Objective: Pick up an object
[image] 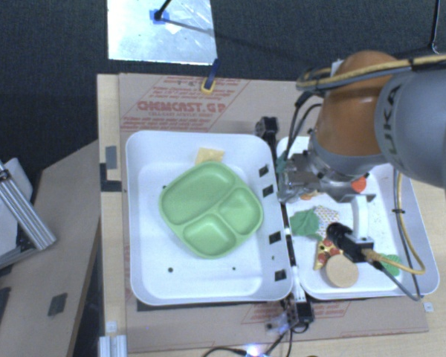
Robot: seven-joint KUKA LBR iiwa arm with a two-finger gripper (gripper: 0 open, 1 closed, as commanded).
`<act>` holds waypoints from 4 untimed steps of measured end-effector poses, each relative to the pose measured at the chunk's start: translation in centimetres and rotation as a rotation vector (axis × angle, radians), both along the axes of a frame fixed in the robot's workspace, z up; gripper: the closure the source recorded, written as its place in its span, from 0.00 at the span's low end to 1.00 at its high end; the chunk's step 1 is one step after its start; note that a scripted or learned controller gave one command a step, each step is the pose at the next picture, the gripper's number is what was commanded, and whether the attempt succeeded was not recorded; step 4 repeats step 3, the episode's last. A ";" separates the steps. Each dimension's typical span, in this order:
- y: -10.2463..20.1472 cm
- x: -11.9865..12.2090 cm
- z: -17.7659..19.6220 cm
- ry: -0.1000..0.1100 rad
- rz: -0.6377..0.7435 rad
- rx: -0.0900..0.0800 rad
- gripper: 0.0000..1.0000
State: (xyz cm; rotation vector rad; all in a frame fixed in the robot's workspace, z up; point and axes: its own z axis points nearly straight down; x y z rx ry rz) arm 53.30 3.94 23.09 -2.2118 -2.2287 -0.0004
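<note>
Nearest to me, at the near end of the right bin (420, 270), lies one round tan disc (342, 274), and touching its far-left edge is one small red-and-yellow wedge (323, 255) that looks like a toy pizza slice. Just beyond those I count one green leaf-shaped piece (305, 222) against the bin's left wall, and one small orange piece (359, 186) farther back, partly under the arm (424, 125). The gripper (297, 183) hangs over the far-left part of this bin, just beyond the green leaf-shaped piece and well apart from the tan disc. From this view I cannot tell how far open it is, and I see nothing held in it. Off to the left, the left bin (145, 199) holds one green plate (212, 209) with three compartments, lying flat near the middle, and one pale yellow square (209, 155) just beyond the plate's far rim. That makes two bins in all, side by side.
</note>
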 end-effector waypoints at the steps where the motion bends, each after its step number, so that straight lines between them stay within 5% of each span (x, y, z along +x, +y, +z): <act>1: 0.0 -0.8 0.3 -0.001 -0.004 0.000 1.00; 4: 0.5 -1.4 -1.1 -0.001 -0.007 -0.001 1.00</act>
